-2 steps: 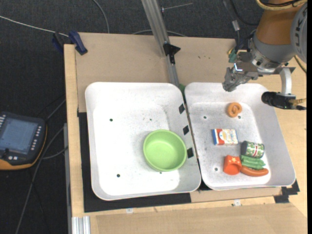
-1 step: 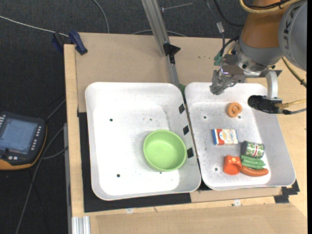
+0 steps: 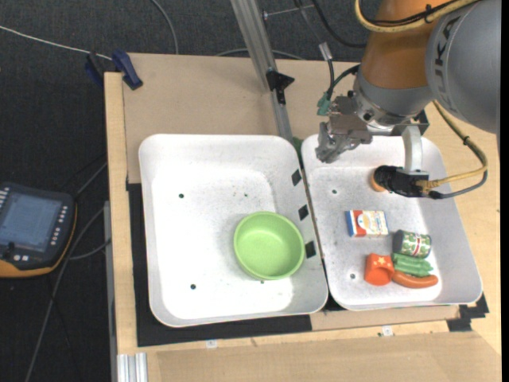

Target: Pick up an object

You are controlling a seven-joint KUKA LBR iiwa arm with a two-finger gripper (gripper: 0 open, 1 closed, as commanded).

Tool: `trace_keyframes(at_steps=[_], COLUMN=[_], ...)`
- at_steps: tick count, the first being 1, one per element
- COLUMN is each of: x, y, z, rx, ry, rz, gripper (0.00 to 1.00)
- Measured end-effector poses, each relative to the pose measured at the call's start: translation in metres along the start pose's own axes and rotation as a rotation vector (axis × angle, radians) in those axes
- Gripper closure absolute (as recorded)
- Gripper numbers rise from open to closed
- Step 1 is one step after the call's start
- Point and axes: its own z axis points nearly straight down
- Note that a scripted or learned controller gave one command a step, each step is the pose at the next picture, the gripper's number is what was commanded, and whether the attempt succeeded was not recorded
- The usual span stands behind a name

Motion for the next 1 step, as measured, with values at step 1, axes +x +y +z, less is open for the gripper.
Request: trace_keyframes(at_steps=[1], x=[0.0519], y=[-0.0153], z=[0.0165], rx=[0.002], ry=[-0.001], rz=[0.000], gripper=[1.00])
